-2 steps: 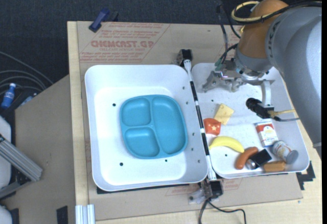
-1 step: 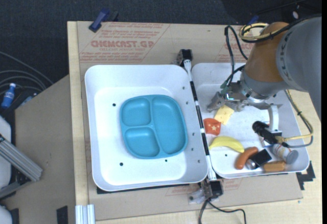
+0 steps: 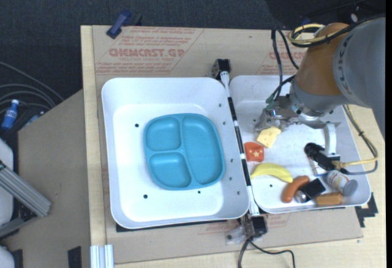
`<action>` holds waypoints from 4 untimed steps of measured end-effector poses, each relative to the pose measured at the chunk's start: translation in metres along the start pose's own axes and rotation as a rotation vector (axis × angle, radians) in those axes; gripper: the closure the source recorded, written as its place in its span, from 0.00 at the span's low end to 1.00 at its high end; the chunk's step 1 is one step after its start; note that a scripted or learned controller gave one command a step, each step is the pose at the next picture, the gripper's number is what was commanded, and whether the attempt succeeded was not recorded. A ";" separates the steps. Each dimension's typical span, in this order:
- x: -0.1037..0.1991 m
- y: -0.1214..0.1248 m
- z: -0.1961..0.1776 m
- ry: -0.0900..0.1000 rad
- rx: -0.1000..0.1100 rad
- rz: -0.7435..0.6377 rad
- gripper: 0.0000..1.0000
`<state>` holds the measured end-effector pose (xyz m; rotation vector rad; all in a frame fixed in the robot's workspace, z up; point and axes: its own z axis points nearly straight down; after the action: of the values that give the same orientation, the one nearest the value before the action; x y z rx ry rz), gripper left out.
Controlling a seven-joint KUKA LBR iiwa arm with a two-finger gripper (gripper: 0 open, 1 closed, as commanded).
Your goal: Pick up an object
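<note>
I cannot tell the state of my gripper, low in the right bin near its left wall; the cheese wedge lies just under it. Tomato piece, banana and sausage crowd the front; the left bin holds a blue divided plate.

The arm hides the right bin's far corner and runs off frame

A single fixed camera watches me from above the tabletop, looking down at a slant. It stands far enough off to take in both white bins whole. My arm reaches in from its right.
</note>
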<state>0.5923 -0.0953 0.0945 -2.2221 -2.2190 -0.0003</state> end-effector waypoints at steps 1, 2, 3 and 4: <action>0.083 -0.023 -0.137 0.000 -0.002 -0.003 1.00; 0.121 -0.073 -0.169 0.000 0.002 -0.003 1.00; 0.130 -0.084 -0.172 0.000 0.002 -0.003 1.00; 0.122 -0.094 -0.172 0.000 0.003 -0.001 1.00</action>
<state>0.4990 0.0265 0.2668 -2.2192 -2.2185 0.0037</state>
